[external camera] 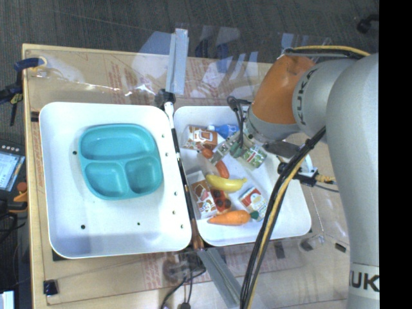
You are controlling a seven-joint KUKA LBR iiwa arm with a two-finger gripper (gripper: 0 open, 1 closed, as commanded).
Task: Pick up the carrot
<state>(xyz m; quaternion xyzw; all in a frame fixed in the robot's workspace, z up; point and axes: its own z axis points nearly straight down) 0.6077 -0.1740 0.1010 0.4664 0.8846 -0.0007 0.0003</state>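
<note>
- Arm [335, 127]: grey body with an orange band above the wrist, reaching in from the right and bent down over the right bin. Its bulk covers the far right part of that bin.
- Left bin [58, 192]: lies well to the left of the pincer, across the dividing rim. It holds a teal sectioned tray [121, 159], which sits in its middle as a likely drop-off place; judged not involved in the present step.
- Right bin [293, 227]: directly under the pincer. All loose items are crowded in it, touching or overlapping, which leaves little free room for a descent.
- Pincer [233, 148]: sits low over the far half of the right bin, among small cartons. Whether it is wide or narrow cannot be told, as the wrist and clutter mask it. Nothing is seen between its tips.
- Banana [225, 183]: just nearward of the pincer, lying crosswise between it and the target.
- Carrot [229, 218]: the task's thing, orange, lying flat at the near edge of the right bin, nearward of the pincer beyond the banana. A carton [252, 201] lies just beside it, towards the arm.
- Judgement: pick not yet made; the pincer stands apart from the carrot and would need to travel nearward.
</note>
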